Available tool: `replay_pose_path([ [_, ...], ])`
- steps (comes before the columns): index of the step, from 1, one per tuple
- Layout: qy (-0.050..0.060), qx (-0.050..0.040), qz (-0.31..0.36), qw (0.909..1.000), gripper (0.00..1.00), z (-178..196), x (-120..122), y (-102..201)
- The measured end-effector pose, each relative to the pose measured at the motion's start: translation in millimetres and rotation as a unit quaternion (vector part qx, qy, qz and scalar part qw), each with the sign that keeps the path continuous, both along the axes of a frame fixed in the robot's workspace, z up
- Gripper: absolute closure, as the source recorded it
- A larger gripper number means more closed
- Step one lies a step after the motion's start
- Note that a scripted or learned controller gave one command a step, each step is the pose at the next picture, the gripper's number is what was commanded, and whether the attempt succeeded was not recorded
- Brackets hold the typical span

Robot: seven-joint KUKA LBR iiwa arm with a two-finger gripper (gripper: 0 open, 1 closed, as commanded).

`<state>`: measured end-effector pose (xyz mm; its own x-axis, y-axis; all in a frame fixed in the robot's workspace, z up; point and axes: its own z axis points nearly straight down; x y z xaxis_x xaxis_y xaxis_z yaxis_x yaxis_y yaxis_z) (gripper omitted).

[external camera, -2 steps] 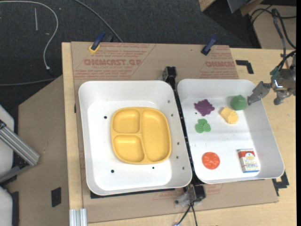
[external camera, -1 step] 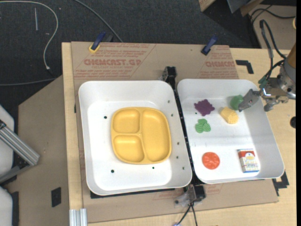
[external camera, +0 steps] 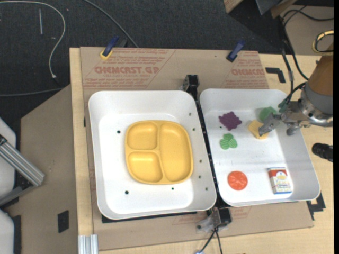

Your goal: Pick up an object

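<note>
Grey two-finger gripper (external camera: 269, 121) low in right white bin (external camera: 296, 192), far-right part, at small yellow block (external camera: 258, 130), beside green soft piece (external camera: 266, 112). Whether it grips anything: cannot tell. Judgement: nothing visibly lifted; pick and lift remain.

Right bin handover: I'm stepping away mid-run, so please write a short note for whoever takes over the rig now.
Gripper: low over the right bin's far side, beside the yellow piece and dark green piece; finger state unclear, nothing visibly held.
Also in the right bin: purple piece, light green piece, orange-red disc, small box.
Left bin: yellow divided plate.
Done: approach only.
Left: grasp and lift one object.
</note>
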<state>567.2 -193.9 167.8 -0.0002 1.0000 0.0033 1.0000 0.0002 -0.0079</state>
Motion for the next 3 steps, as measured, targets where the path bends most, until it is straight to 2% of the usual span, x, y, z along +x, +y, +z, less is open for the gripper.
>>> replay_pose_path([
  [1, 0.000, 0.0000, 0.000, 1.0000, 0.00, -60.4, -0.7, -6.7],
  [2, -0.004, -0.0009, 0.000, 1.0000, 1.00, -45.1, 1.4, -6.8],
  [3, -0.007, -0.0025, 0.000, 1.0000, 1.00, -1.2, 2.1, -5.0],
])
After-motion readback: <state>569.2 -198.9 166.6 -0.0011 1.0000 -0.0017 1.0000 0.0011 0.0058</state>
